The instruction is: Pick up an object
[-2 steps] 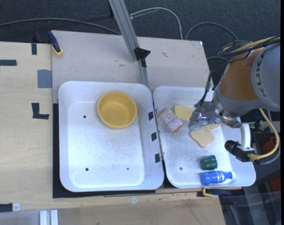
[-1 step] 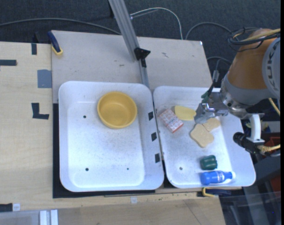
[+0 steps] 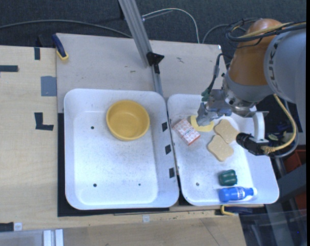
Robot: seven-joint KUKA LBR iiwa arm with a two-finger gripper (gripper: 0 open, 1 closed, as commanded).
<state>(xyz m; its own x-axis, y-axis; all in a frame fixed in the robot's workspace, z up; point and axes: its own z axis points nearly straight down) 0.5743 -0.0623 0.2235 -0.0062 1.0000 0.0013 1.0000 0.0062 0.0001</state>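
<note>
My gripper (image 3: 208, 115) hangs low over the upper part of the right bin (image 3: 198, 186), directly above a yellow object (image 3: 202, 124) whose edge peeks out beneath it. Just left of it lies a small red-and-white box (image 3: 186, 131). Two tan bread-like slices (image 3: 226, 130) (image 3: 220, 147) lie to the lower right of the gripper. Nearer the front of the bin sit a dark green object (image 3: 227, 177) and a blue bottle (image 3: 235, 193) on its side. A yellow bowl (image 3: 127, 119) stands in the left bin (image 3: 83, 188).
A grey metal pole (image 3: 137, 22) slants down to the seam between the bins. Cables loop behind the arm at the top right. A black part of the arm (image 3: 249, 142) overhangs the right bin's right side.
</note>
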